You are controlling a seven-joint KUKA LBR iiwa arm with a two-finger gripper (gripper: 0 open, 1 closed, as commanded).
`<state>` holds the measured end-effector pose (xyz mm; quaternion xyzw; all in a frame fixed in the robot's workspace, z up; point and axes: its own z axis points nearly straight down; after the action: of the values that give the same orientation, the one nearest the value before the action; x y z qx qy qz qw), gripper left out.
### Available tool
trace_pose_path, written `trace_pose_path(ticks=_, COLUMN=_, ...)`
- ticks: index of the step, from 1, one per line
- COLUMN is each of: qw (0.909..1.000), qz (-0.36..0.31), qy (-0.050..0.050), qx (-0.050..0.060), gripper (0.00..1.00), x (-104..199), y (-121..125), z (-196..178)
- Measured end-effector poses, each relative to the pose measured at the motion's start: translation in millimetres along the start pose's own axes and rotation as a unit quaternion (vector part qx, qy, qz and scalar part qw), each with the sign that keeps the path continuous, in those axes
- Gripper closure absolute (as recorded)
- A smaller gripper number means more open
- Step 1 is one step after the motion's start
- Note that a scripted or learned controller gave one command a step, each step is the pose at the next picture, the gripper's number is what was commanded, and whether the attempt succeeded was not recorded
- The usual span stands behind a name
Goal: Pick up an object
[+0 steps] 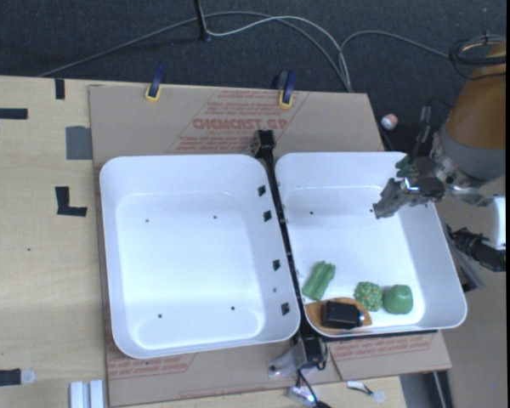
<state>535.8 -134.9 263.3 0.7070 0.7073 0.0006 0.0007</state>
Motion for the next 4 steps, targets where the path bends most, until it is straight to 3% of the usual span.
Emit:
trace_pose_path(ticks=2, qw=1.0000, qz=-0.002, qy=0.000, qx=0.002, gripper=1.00, x=107, y=30, z=30)
trace_pose_path(ticks=3, qw=1.0000, qz=-0.002, qy=0.001, qx=0.001, gripper=1.00, x=164, y=47, z=26)
trace_pose_path(ticks=4, qw=1.0000, qz=-0.002, qy=0.000, qx=0.002, gripper=1.00, x=213, y=48, z=42)
